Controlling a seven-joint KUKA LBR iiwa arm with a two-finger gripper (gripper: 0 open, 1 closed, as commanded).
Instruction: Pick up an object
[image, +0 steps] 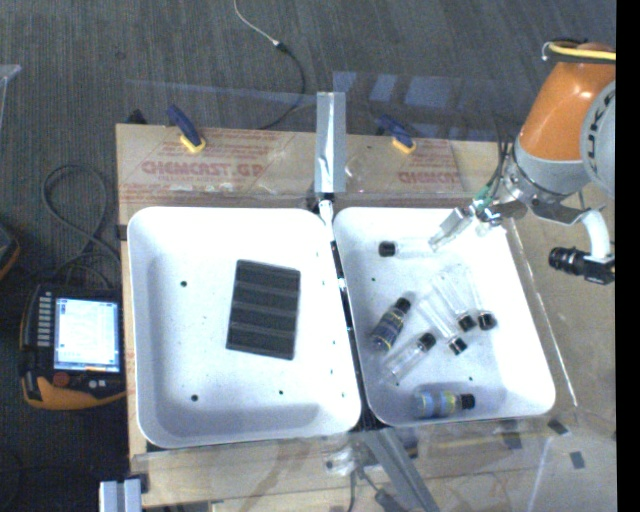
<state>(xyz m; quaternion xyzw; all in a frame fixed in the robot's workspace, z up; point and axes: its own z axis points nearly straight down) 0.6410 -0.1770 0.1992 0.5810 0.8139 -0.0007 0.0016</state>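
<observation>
Gripper (447, 232): positioned over the right bin (535, 350), at its far edge; jaw state cannot be told.
Vials (392, 322): scattered in the right bin.
Black block (264, 309): placed in the left bin (150, 300).

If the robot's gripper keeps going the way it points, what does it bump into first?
The gripper slants down and left into the right bin. Going straight on, it would probably meet the small black cap or the bare bin floor beside it first. Depth is hard to judge from above, so it might pass just over the cap.
</observation>
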